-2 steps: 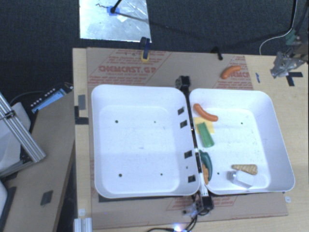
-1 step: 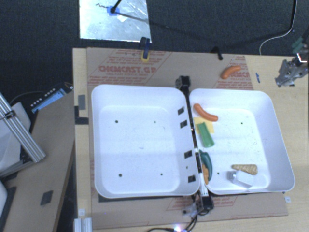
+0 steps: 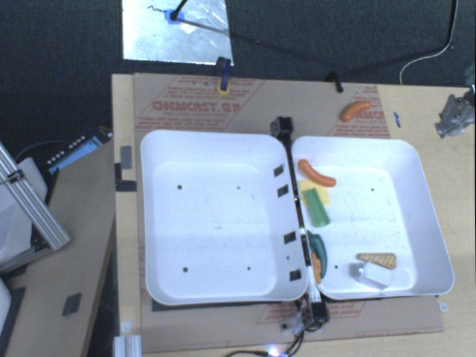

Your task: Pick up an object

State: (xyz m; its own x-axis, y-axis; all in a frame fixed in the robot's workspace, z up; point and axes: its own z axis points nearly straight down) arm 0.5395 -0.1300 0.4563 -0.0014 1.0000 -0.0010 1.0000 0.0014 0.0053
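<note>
- Table, covered by a brown printed board, carrying 2 shallow white bins side by side.
- Left bin toward the table's left edge, plain white floor with a few small dark dots.
- Right bin toward the table's right edge, touching the left bin along a shared black-clipped seam down the middle.
- Tool seen as a grey metal part at the table's far-right edge, above the board and outside the right bin, well apart from everything in the bins; cannot tell whether spread or pressed together.
- Green block lying along the right bin's left wall, about midway down.
- Orange sausage tilted in the right bin's far-left corner, just beyond the green block.
- Second orange sausage outside the bins, on the board near the table's far edge, above the right bin.
- Dark teal and orange item against the right bin's left wall, toward the near-left corner; shape hard to tell.
- Tan cone lying flat near the right bin's near edge.
- Small pale grey piece just beside the cone, closer to the near edge.
- Yellow piece touching the green block's far end.
</note>
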